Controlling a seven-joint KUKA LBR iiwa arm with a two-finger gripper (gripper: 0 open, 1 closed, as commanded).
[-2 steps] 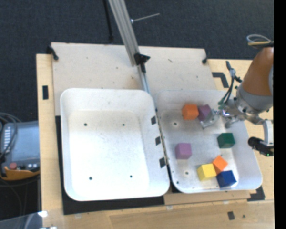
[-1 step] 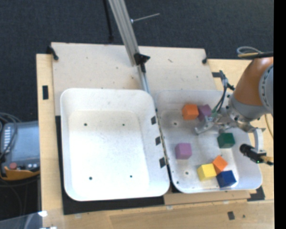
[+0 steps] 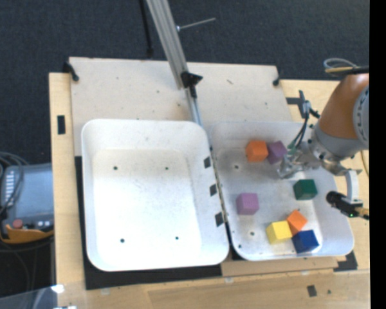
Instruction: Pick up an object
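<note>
The claw (image 3: 288, 167) hangs low in the right bin (image 3: 226, 172), its metal tip just right of a purple block (image 3: 276, 151) and just above-left of a green block (image 3: 305, 188). Whether it is open, closed or gripping anything cannot be told from here. An orange block (image 3: 257, 150) sits touching the purple one on its left.

The arm (image 3: 344, 118) comes in from the right, its orange band at the frame's edge and the grey wrist angling down and left to the claw.

Lower in the same bin lie a second purple block (image 3: 247, 203) by itself, and a tight cluster of a yellow block (image 3: 278, 230), a small orange block (image 3: 296, 220) and a blue block (image 3: 305, 241). The left bin (image 3: 90, 140) sits alongside. Both rest on a pale wooden bench (image 3: 128, 82) over dark carpet (image 3: 51, 18). A metal rail (image 3: 167, 31) slants across the bench, and a grey control pad (image 3: 26, 198) lies at far left.
</note>
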